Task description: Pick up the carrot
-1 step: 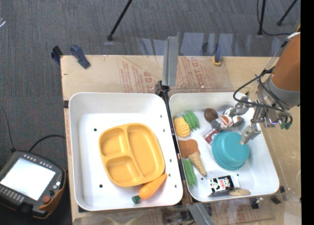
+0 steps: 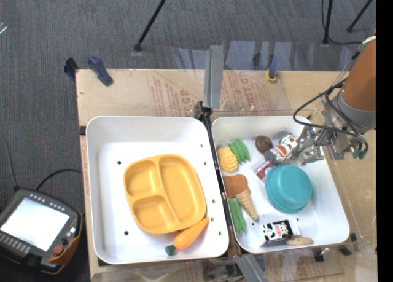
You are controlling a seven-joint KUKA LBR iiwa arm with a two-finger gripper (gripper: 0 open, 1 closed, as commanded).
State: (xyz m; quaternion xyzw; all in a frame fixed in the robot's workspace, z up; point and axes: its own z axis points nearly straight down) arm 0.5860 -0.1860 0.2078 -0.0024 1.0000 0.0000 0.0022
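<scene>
Two white bins sit side by side on the table. Left bin: a yellow divided plate, three compartments. The carrot lies just off the plate's near right corner, touching its rim, on the bin floor close to the front wall. Orange body points up and right, green stub down and left.

Right bin: a teal bowl upside down near the middle. Beside it toward the divider, a corn cob, a green pea pod, an ice cream cone, another green piece along the divider. Small brown round item and a red-and-white can near the back. A black-and-white carton and a flat cookie at the front.

Arm comes in from the right, orange band high at the edge. The jaws hang over the right bin's far right part, just behind the teal bowl, next to the can. Cannot tell how far they are parted; too much metal and cable clutter. Nothing visibly between them.

Carrot is well apart from the jaws: other bin, across the divider, opposite corner of the scene.
</scene>
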